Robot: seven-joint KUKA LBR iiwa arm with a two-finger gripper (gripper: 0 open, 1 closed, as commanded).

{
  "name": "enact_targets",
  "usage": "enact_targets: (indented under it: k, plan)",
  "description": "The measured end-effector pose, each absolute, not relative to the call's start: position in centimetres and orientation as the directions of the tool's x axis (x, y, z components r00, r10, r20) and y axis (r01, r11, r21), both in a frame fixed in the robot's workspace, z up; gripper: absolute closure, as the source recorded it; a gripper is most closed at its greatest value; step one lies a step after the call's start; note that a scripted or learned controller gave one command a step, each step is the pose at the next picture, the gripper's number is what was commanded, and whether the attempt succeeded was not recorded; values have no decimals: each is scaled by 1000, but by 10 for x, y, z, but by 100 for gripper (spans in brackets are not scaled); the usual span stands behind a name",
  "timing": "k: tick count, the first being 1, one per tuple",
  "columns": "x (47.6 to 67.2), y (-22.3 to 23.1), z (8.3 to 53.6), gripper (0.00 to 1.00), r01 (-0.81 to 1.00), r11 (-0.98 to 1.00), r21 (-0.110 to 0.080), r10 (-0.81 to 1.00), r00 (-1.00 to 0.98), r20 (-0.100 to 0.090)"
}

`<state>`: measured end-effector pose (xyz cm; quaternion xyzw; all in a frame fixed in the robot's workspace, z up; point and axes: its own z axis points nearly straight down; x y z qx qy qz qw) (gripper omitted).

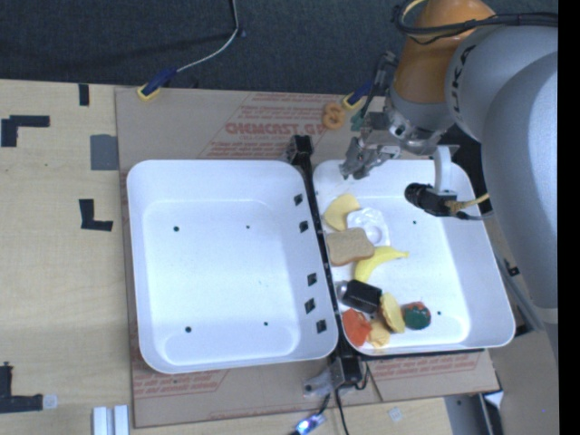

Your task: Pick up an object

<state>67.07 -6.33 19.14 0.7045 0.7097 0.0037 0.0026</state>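
1. Clutter sits bunched against the left wall of the right bin (pixel 471 270), beside the divider, which leaves me the open right half of that bin to come down through
2. My gripper (pixel 360 163) hangs over the far left corner of the right bin, above the pile and touching none of it; whether my fingers are spread or closed I cannot tell, they are too small and dark against the rim
3. The nearest candidate is the yellow curved piece (pixel 339 210), just below my fingers, with a white crumpled thing (pixel 370 224) touching it on the right
4. Further toward the near edge lie a tan slab (pixel 349 245), a banana (pixel 379 262), a black block (pixel 362 294), a small green and red ball (pixel 416 315) and an orange piece (pixel 357 330), packed close
5. The left bin (pixel 217 261) holds nothing I could take
6. I judge the pick is not yet begun; the crowding risks a grip on two things at once
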Motion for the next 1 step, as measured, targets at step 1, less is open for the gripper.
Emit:
enact_targets:
  k: [1]
  plan:
    - [669,-1,270,100,1000,8,6,1000,-8,2]
